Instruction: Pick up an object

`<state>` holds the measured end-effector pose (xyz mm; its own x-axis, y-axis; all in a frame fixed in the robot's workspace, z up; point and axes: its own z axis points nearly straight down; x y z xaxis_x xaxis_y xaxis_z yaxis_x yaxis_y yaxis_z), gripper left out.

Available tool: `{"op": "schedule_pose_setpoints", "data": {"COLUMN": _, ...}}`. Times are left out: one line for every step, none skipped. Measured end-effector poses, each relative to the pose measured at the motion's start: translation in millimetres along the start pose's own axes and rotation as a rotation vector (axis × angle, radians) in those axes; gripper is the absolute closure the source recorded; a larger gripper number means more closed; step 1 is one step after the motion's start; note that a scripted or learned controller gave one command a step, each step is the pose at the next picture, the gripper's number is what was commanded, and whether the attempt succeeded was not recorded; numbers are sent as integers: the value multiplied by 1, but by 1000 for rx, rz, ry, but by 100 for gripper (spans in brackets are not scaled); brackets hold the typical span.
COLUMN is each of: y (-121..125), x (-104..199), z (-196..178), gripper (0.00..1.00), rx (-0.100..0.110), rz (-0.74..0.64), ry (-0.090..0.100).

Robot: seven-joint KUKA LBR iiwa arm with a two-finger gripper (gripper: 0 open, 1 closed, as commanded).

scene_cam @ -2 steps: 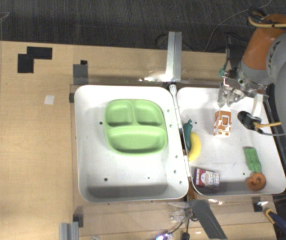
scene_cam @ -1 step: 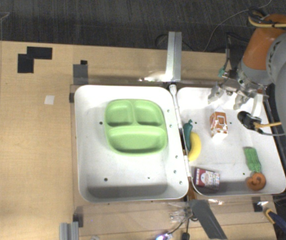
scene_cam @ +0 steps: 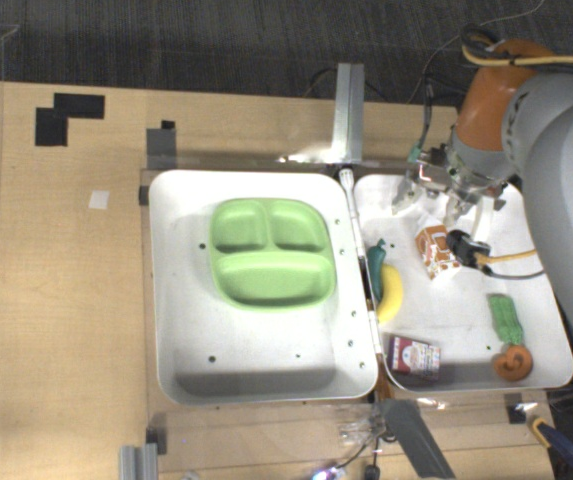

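We see the pincer (scene_cam: 456,208) over the far part of the right bin (scene_cam: 556,363), arm coming in from the right. Closest obj is the orange-white packet (scene_cam: 433,249), just near-left of the pincer, long axis approx near-far. Banana (scene_cam: 390,293) sits further left; green item (scene_cam: 505,319) and brown item (scene_cam: 512,362) nearer. Can't tell whether the pincer is open or closed, nor if it touches the packet.

An orange-and-white crinkled snack packet (scene_cam: 433,249) lies in the right white bin (scene_cam: 541,313), near its middle. A yellow banana (scene_cam: 391,294) lies by the bin's left wall. A dark red box (scene_cam: 415,356) rests flat near the front edge.
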<state>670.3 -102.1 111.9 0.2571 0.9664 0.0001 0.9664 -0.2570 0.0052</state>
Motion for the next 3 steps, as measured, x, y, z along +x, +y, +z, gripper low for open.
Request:
{"op": "schedule_pose_setpoints", "data": {"y": -50, "x": -41, "z": 22, "gripper": 0, "rx": -6, "rz": -52, "ry": 1}}
{"op": "schedule_pose_setpoints", "data": {"y": -48, "x": -38, "z": 9, "gripper": 100, "rx": -14, "rz": -55, "ry": 4}}
{"op": "schedule_pose_setpoints", "data": {"y": -64, "x": 27, "z": -74, "gripper": 100, "rx": 1, "rz": -57, "ry": 2}}
